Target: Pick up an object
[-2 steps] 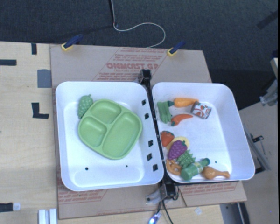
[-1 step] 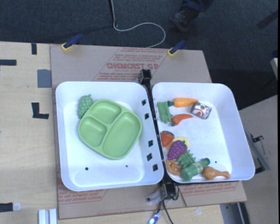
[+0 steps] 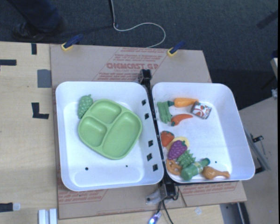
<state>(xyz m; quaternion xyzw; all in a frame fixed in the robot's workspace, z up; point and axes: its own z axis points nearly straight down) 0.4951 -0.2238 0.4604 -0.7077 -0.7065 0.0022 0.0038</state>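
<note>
- Two shallow white bins side by side on a cardboard sheet (image 3: 130, 64): left bin (image 3: 65, 125), right bin (image 3: 233, 125), inner walls touching.
- Left bin: green divided plate (image 3: 110, 129) lying flat near the middle; green grape bunch (image 3: 85, 105) touching the plate's far left rim.
- Right bin, far half: orange carrot (image 3: 185, 101) beside a small red-and-white can (image 3: 200, 110) lying on its side; green pod (image 3: 164, 111) near the inner wall; orange pepper (image 3: 181, 119) just beside the pod.
- Right bin, near half, crowded against the inner wall: red tomato (image 3: 167, 138), purple grapes (image 3: 176, 150), leafy green piece (image 3: 185, 158), all touching or overlapping.
- Near rim: tan gourd (image 3: 214, 173), possibly a pear; too small to tell.
- Beyond the bins: two blue-and-yellow clamps (image 3: 72, 42) at the cardboard's far corners, white cable (image 3: 140, 29) looping across dark floor.
</note>
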